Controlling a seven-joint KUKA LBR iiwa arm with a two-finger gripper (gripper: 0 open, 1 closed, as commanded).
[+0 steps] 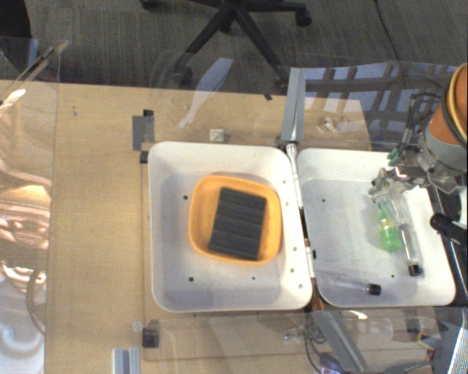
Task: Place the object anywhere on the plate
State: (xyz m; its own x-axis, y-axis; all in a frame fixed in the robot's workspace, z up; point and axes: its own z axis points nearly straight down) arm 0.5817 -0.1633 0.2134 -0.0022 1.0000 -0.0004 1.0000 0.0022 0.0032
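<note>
An orange plate (235, 219) sits in the left bin (168, 219), and a dark grey ridged block (238, 223) lies flat on its middle. My gripper (393, 187) hangs over the far right part of the right bin (336, 212), reaching in from the right. Just in front of it lies a translucent green object (390, 234), touching or nearly touching the gripper's lower end. A clear tube with a black tip (409, 254) lies alongside the green object.
Another clear tube with a black cap (354, 285) lies near the right bin's front wall. A grey metal divider (294, 109) stands between the bins at the back. An office chair base (241, 22) stands on the floor beyond the bench.
</note>
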